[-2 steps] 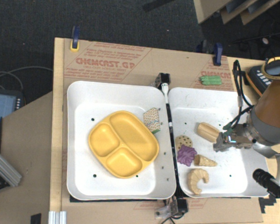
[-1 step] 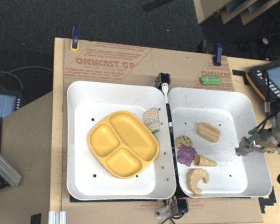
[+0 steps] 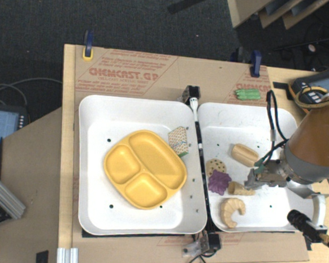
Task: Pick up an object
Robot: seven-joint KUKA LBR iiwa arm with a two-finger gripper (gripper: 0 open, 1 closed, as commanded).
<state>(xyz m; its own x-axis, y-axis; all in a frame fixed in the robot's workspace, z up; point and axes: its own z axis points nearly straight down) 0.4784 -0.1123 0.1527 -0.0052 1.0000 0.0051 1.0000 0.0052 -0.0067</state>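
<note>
1. The fingers (image 3: 255, 180) reach down into the right bin (image 3: 271, 219) from the grey arm (image 3: 313, 148) with its orange band; whether they are clenched or released cannot be told, as they are dark and small against the bin floor.
2. Just below and slightly left of the fingers lies a small tan piece (image 3: 239, 189), touching or nearly touching their tips; it cannot be told whether it is between them.
3. Above and a little left of the fingers lies a tan bread roll (image 3: 245, 155), tilted, apart from them.
4. Left of the fingers sits a purple grape cluster (image 3: 219, 182), with a brown round cookie (image 3: 216, 166) just above it.
5. Below and left of the fingers lies a croissant (image 3: 232, 210), near the bin's front wall.
6. Well to the left of the fingers, the left bin (image 3: 94, 122) holds a yellow divided plate (image 3: 144, 168) with three compartments, and a small patterned item (image 3: 178, 139) at the plate's upper right edge.
7. Both bins rest on a brown board on the surface (image 3: 129, 74); a green object (image 3: 247, 95) lies on the board, above the fingers and beyond the right bin.
</note>
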